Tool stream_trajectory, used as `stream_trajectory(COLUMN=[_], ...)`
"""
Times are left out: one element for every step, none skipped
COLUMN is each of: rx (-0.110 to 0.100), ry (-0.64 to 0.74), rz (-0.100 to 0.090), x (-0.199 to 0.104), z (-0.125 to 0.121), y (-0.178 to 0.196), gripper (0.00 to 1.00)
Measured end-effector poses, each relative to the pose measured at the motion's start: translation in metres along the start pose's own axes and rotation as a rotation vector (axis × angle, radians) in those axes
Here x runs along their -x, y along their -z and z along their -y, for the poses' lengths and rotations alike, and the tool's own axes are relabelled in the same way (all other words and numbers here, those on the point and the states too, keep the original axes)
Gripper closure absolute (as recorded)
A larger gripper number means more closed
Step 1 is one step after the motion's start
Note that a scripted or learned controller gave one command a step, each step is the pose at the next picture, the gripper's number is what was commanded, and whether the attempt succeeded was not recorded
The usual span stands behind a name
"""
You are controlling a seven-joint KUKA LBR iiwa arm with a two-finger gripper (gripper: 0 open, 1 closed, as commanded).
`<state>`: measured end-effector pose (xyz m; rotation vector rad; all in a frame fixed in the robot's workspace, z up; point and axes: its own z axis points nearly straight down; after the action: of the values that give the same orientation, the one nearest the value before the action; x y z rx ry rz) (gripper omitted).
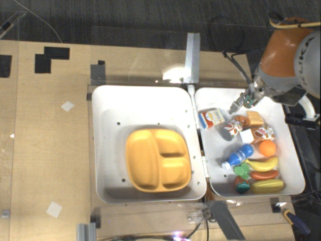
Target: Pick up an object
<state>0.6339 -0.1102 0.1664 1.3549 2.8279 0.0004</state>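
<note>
My gripper [244, 100] hangs over the far part of the right white bin [216, 185]; whether it is open or closed I cannot tell, and I see nothing held in it. At five o'clock from it, very near, lies a small tan bread-like block [255, 118]. At eight o'clock lies a white carton with red print [212, 117]. Further at six o'clock are a blue plastic bottle [238, 156], an orange ball [267, 147] and a yellow banana [262, 163]. The left white bin [108, 109] bears a yellow divided tray [157, 159].
</note>
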Motion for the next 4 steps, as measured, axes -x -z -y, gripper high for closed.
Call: stream_trajectory(rx=[-0.002, -0.002, -0.007, -0.002], ry=[0.164, -0.039, -0.388, -0.166], rz=[-0.005, -0.004, -0.007, -0.004], x=[-0.038, -0.067, -0.086, -0.059], z=[0.058, 0.034, 0.094, 0.021], y=[-0.005, 0.016, -0.048, 0.017], gripper=[1.0, 1.0, 1.0, 1.0])
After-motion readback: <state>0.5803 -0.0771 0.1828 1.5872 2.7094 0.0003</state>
